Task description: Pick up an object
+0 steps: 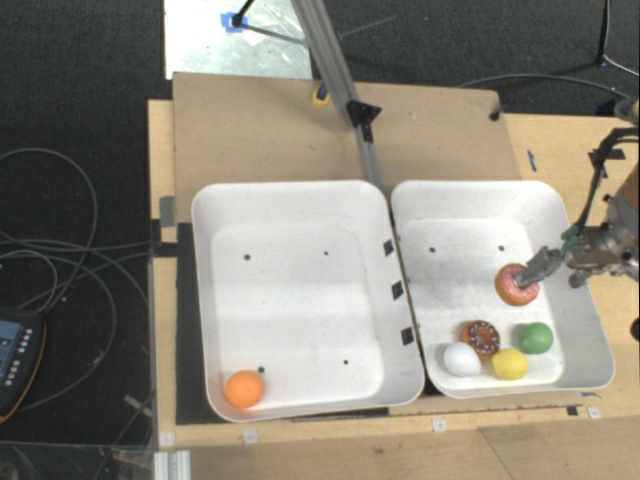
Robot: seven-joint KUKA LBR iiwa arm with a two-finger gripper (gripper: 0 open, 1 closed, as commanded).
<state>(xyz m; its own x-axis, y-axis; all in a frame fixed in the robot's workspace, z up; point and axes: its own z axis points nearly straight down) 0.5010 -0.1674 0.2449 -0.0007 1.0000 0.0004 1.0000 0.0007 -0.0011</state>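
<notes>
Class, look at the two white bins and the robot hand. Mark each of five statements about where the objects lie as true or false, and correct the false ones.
1. The orange ball lies in the left bin. True.
2. The hand is over the left bin. False: it is at the orange-pink doughnut in the right bin.
3. The green ball is in the right bin. True.
4. The chocolate doughnut lies alone in the left bin. False: it is in the right bin, beside the white ball.
5. The yellow ball sits at the right bin's far edge. False: it is near the front edge.
</notes>
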